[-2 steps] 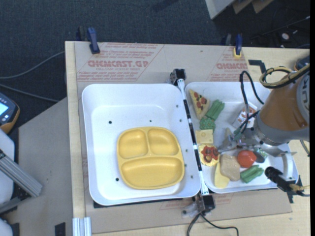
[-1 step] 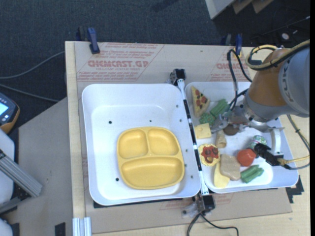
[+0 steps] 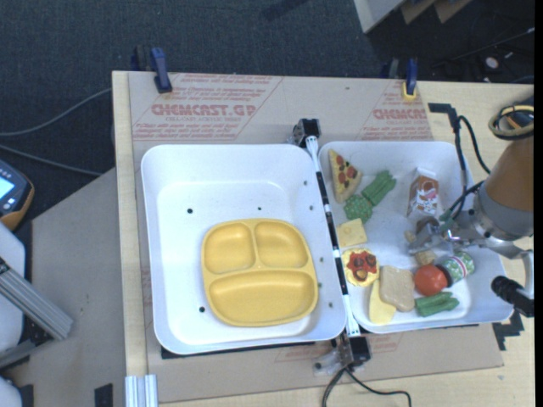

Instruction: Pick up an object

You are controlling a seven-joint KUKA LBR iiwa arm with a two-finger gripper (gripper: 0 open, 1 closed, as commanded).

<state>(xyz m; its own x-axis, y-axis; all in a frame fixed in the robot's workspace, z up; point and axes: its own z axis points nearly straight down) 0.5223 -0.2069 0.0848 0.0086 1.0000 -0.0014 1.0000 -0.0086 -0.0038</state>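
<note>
Camera view: my pincer [image 3: 431,237] low in the right bin [image 3: 399,153], among toy food.
Grip state unclear; nothing visibly lifted, pick undone.

The desk [image 3: 212,113] is a pale board with red lettering printed along its far side, held there by two blue clamps — one near the left corner [image 3: 159,69], one toward the right [image 3: 410,78]. Two shallow white bins lie directly on it, side by side and touching along their inner edges: the left bin [image 3: 170,227] and the right bin [image 3: 441,155]. A black clip [image 3: 306,130] sits at the far end of the seam between them, and another [image 3: 355,348] at the near end — cables trail off from it over the desk's front edge.
</note>
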